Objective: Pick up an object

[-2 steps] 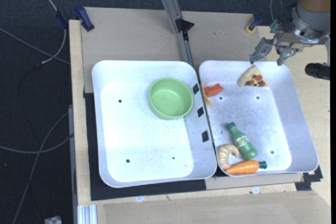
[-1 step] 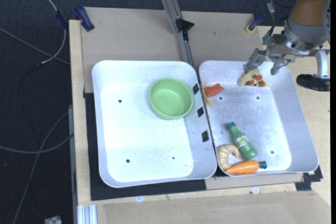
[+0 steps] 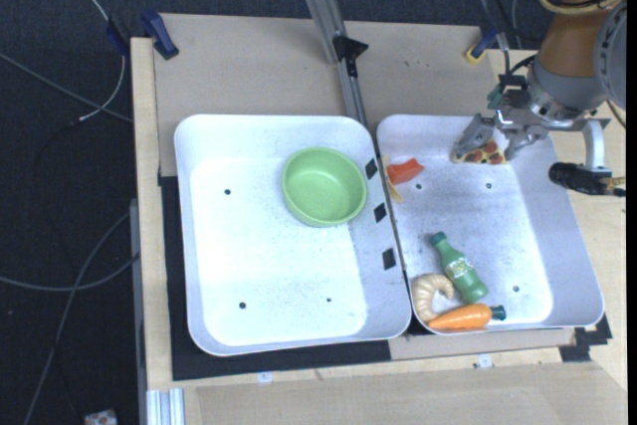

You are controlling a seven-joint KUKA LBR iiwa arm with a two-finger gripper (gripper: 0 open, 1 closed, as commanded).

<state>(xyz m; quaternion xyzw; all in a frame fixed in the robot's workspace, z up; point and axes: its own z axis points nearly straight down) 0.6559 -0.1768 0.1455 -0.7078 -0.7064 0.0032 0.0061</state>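
In the left bin (image 3: pixel 214 244), a round, smooth green bowl (image 3: pixel 323 186).

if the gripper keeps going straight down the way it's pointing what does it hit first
Probably the small orange-and-dark object just under the gripper, near the far wall of the right bin. Depth is unclear from this slanted view, so it may land on the bin floor beside it.

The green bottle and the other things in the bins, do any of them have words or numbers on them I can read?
No words or numbers can be read in this picture.
green bottle: it has a pale label, too small and blurred to read.
green bowl: plain, no writing.
carrot: plain, no writing.
black marks on the wall between the bins: just dark patches, no letters to make out.
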